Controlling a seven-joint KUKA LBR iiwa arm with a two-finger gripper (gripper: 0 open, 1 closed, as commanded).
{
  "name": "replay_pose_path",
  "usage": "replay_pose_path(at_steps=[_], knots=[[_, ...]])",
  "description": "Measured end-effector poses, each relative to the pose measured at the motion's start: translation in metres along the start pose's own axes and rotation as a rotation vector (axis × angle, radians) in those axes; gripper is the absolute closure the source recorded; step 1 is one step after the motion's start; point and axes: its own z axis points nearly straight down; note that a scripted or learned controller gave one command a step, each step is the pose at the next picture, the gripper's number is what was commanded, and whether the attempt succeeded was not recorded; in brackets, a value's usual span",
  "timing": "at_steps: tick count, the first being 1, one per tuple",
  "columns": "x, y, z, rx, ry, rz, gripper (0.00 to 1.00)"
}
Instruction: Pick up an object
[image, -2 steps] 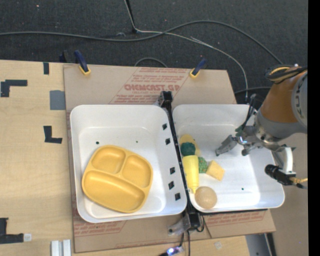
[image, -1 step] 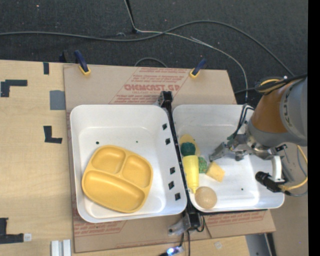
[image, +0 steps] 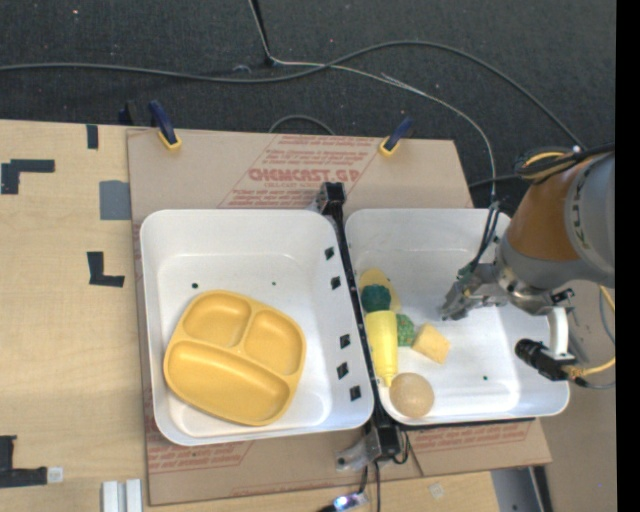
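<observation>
Arm (image: 560, 225) enters from the right, orange band above the wrist, bent down into the right bin (image: 500, 225). Pincer (image: 458, 303) low over the bin floor, tips toward the left; opening: cannot tell, nothing seen between the tips. Just left and below it: cheese wedge (image: 433, 344), green piece (image: 404, 329), yellow corn (image: 381, 345). Tan ball (image: 411, 394) further below. Yellow divided plate (image: 235, 356) far left, in the left bin (image: 160, 240).

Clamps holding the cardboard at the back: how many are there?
2. One blue-and-yellow clamp sits at the cardboard sheet's far left corner, the other clamp at its far right corner. More may be hidden elsewhere.
</observation>
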Motion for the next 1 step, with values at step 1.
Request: replay_pose_path(at_steps=[1], knots=[[0.0029, 0.0104, -0.0489, 0.001, 0.004, -0.001, 1.0]])
